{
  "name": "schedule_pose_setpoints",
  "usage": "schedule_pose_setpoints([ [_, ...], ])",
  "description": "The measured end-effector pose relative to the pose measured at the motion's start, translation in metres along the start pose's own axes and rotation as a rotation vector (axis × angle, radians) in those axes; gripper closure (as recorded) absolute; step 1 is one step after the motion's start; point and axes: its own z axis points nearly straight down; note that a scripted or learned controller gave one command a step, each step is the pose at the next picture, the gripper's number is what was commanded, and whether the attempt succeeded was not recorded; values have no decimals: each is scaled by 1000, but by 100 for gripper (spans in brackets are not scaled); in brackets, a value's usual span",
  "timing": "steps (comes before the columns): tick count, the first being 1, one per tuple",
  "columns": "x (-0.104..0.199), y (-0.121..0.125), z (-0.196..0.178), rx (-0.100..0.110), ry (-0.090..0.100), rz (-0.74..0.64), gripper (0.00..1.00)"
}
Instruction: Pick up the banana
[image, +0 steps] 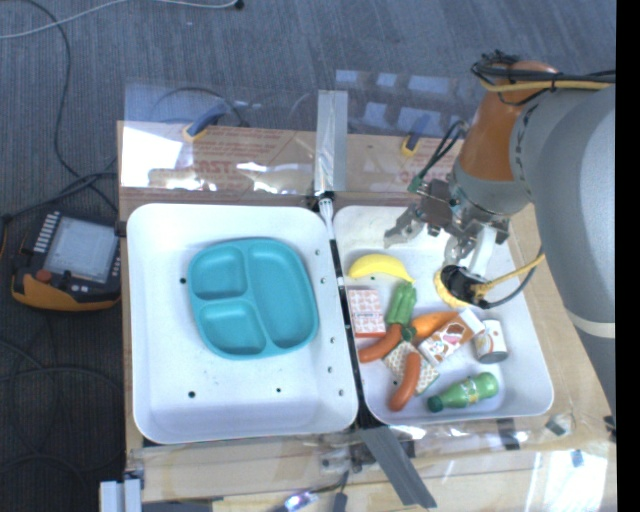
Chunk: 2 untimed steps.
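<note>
The end effector (440, 222) is too blurred for its fingers to be made out. Behind it, the arm (570, 170) gets cut off by the right edge.

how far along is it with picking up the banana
Done: the gripper is already over the right bin, hanging just right of the banana. In hand: nothing shows between its fingers. Left: the banana lies on the bin floor by the divider, so closing in, grasping and lifting all remain.

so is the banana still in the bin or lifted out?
In the bin. The banana lies flat on the right bin floor; the gripper is above it.
</note>
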Motion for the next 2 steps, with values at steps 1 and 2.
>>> schedule_pose_setpoints([
  [1, -84, 6, 86, -11, 3, -182, 0],
  [2, -40, -2, 66, -2, 4, -577, 0],
])
